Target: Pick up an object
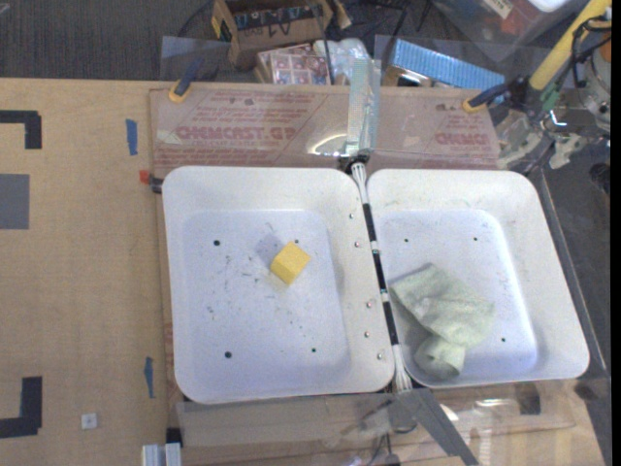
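A: Yellow block [290,263]. One item, small cube, resting on the floor of the left bin [194,377], near its centre, well apart from every wall. Position relative to the gripper: cannot be given; by the rig, the arm enters from the right, so this is the farther bin.

B: Second candidate?

A: Pale green cloth [441,311]. One item, crumpled, in the right bin [563,357], lying toward the front and beside the divider between the bins. Nearer bin for the arm's approach.

B: Gripper condition?

A: Cannot tell whether apart, together or clamped on anything.

B: Hazards, block?

A: It sits turned at an angle to the bin walls. A closing direction not squared to its faces would likely twist it or squirt it sideways.

B: Hazards, cloth?

A: Soft, low folds. A shallow descent may pinch nothing; a pinch on one loose fold may slip out on lifting.
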You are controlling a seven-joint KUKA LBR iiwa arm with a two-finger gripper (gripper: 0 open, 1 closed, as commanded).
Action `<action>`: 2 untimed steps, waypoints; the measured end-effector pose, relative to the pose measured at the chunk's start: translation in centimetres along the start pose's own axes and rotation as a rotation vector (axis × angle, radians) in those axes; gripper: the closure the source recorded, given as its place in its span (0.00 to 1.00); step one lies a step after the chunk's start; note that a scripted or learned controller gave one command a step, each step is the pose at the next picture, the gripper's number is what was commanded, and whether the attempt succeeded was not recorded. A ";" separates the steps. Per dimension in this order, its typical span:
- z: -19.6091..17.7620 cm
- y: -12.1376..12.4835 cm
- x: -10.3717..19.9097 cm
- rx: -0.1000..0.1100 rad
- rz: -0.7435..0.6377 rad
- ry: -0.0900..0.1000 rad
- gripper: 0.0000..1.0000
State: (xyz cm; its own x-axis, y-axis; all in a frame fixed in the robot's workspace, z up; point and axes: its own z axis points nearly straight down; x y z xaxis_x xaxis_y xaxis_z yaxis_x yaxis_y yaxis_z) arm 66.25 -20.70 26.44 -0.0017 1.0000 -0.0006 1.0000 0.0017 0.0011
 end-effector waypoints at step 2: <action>-12.5 -8.9 5.3 0.001 0.479 0.000 0.00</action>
State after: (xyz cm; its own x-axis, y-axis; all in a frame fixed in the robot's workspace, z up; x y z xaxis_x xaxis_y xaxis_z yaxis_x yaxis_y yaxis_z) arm 57.37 -15.36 38.88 0.4590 0.8884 -0.0006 0.8884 -0.4590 0.0008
